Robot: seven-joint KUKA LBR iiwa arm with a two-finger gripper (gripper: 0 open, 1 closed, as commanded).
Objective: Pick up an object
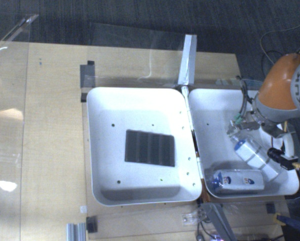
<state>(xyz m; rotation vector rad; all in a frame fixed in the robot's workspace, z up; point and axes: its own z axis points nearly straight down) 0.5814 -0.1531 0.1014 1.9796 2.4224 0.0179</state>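
Camera view, and you're looking down on two white bins side by side on the bench (49,134). The left bin (105,109) carries a dark ribbed rectangular pad (150,147) near its middle. Over in the right bin (210,109), at the right of the frame, your arm (283,87) hangs with its orange band showing, and the gripper (245,124) sits low over the bin's centre; whether it is wide or narrow, you cannot tell from here.

Two candidates lie close. A white bottle with a blue cap (239,180) rests along the bin's lower wall, long axis running left to right across the frame, cap toward the left. It lies below the gripper in the frame, near but apart. A smaller white and blue item (250,151) lies between them, just beside the gripper, tilted diagonally. That one looks the nearer reach; nothing appears held yet.
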